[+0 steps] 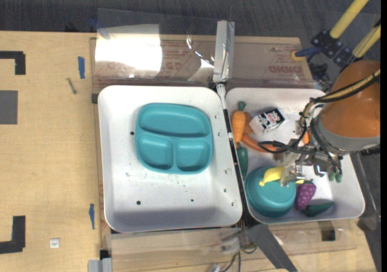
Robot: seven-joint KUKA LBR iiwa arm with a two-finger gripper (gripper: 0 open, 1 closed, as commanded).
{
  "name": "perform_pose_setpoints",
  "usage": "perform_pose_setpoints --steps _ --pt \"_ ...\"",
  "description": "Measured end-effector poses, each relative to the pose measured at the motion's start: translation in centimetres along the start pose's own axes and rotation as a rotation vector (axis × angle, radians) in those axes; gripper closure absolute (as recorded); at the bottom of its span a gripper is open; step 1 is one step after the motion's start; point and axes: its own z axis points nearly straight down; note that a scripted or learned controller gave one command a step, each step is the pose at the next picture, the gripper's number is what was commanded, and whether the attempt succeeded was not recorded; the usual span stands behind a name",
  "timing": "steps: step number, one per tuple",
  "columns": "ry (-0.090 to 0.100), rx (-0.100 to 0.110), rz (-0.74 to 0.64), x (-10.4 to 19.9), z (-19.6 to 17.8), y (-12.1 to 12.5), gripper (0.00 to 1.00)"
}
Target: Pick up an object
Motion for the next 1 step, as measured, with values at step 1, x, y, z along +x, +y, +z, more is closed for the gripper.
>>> perform_pose_setpoints --steps 1 --pt "-0.015 0.0 -0.026 -8.16 0.69 1.93 1.0"
